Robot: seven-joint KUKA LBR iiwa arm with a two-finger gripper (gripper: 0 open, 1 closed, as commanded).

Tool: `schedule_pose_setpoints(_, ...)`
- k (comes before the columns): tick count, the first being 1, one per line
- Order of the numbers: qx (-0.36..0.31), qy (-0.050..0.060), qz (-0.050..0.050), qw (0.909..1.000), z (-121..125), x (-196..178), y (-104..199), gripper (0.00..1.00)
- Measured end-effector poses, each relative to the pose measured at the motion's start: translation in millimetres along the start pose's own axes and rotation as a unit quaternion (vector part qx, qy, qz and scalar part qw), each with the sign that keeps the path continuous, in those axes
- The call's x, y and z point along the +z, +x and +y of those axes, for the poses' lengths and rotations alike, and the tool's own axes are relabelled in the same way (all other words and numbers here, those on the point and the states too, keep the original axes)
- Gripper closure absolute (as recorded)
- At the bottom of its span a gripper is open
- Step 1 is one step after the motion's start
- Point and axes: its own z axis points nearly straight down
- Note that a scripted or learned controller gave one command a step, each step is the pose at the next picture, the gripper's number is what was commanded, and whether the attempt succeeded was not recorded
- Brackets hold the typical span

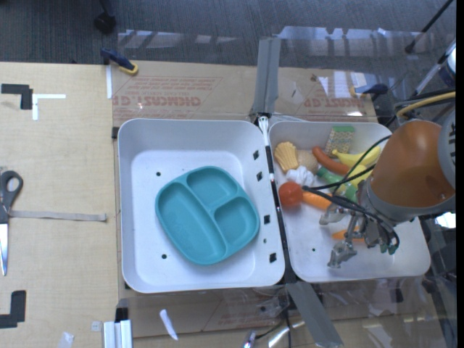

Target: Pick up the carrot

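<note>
The carrot (317, 199) is an orange tapered toy lying in the right bin (406, 263), its thick end against a red tomato (291, 194). My gripper (336, 235) hangs low over the bin floor just right of and nearer than the carrot's thin end. It looks open, with one finger (330, 215) near the carrot tip and the other finger (339, 254) toward the front wall. A small orange patch (338, 233) shows between them; I cannot tell what it is. The arm's orange band (406, 167) hides the bin's right part.
The far part of the right bin holds a corn cob (286, 154), a red-orange pepper (330, 160), a banana (355, 156), a green piece (346, 191) and a white piece (298, 175). The left bin (138, 216) holds a teal divided plate (208, 214). Scissors (7, 194) lie on the bench at left.
</note>
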Motion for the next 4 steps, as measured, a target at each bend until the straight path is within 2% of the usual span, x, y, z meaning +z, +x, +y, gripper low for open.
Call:
schedule_pose_setpoints(1,-0.002,0.001,-0.003,1.0,1,-10,-3,1.0)
schedule_pose_setpoints(3,-0.006,0.002,-0.009,0.9999,2,-30,-9,1.0)
schedule_pose_setpoints(4,-0.221,0.0,-0.001,0.9754,-26,0,8,1.0)
